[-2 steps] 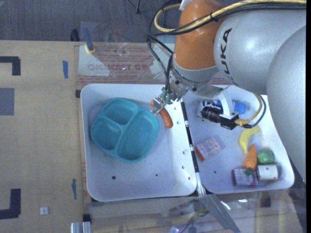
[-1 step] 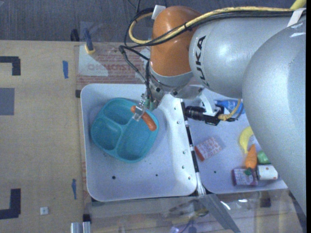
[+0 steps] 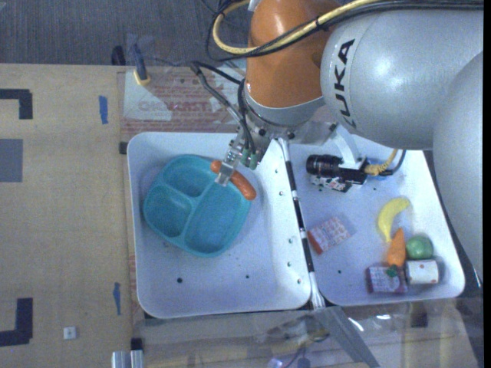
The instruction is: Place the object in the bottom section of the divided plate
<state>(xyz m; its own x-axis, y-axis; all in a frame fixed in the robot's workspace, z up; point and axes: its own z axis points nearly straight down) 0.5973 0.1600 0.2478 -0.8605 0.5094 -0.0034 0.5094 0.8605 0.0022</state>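
A teal divided plate (image 3: 181, 205) lies in the left bin (image 3: 230, 282), toward its upper left. An orange sausage-shaped object (image 3: 244, 186) sits over the plate's upper right rim, slanting down to the right. My gripper (image 3: 225, 173) comes down from the grey and orange arm above and is shut across the middle of this object, whose orange ends show on either side of the fingertips. The plate's sections hold nothing.
The right bin (image 3: 360, 278) holds a pink packet (image 3: 330, 233), a yellow banana (image 3: 391, 215), an orange carrot (image 3: 396, 247), a green round item (image 3: 419, 246), a small can (image 3: 423, 271) and a purple package (image 3: 383, 280). The arm's bulk hangs over the upper right.
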